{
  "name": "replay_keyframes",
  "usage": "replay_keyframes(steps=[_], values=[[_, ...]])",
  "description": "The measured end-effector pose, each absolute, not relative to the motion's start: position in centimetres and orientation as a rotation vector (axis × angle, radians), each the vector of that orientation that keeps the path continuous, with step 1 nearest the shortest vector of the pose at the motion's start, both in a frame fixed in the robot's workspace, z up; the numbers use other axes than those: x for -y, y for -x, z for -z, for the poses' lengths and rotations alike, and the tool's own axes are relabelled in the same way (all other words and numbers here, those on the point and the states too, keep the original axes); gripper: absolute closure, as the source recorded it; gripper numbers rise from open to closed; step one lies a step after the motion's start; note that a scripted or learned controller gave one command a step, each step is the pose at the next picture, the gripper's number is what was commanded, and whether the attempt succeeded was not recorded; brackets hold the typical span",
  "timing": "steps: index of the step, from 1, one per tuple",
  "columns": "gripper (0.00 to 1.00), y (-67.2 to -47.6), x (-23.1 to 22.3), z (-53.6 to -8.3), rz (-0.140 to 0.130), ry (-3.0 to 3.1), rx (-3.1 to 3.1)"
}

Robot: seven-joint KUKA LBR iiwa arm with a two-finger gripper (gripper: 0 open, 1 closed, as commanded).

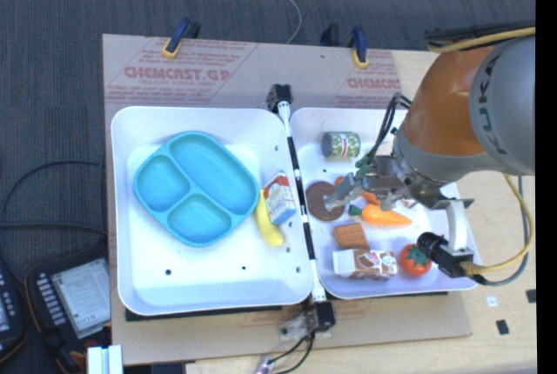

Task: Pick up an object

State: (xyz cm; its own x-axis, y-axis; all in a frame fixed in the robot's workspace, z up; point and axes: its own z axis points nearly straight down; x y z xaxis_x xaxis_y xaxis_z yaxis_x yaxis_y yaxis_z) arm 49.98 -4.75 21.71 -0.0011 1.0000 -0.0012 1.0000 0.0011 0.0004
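My gripper (360, 191) hangs low over the middle of the right bin (305, 124), just right of a brown round cookie (324, 201) and directly above an orange carrot (386, 217). A green can (341, 144) lies behind it. In front of it sit a tan waffle cracker (350, 235), a small printed box (366, 263) and a red tomato (415, 261). The grey arm with its orange band (444, 103) covers the bin's right part. Nothing can be seen in the gripper's grasp.
The left bin (139, 277) holds a blue divided plate (195, 187), a yellow banana (266, 224) and a small milk carton (279, 198) near the divider. Clamps (359, 47) hold the cardboard at the back. A cable loops by the arm's lower right.
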Motion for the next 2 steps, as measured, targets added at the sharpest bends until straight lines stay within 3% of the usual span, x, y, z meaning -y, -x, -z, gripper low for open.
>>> replay_keyframes(steps=[1, 2], values=[[0.0, -52.8, 9.1, -9.9, 0.002, -2.221, -2.222], [0.0, -56.6, 9.6, -8.7, -0.002, -2.219, -2.22]])
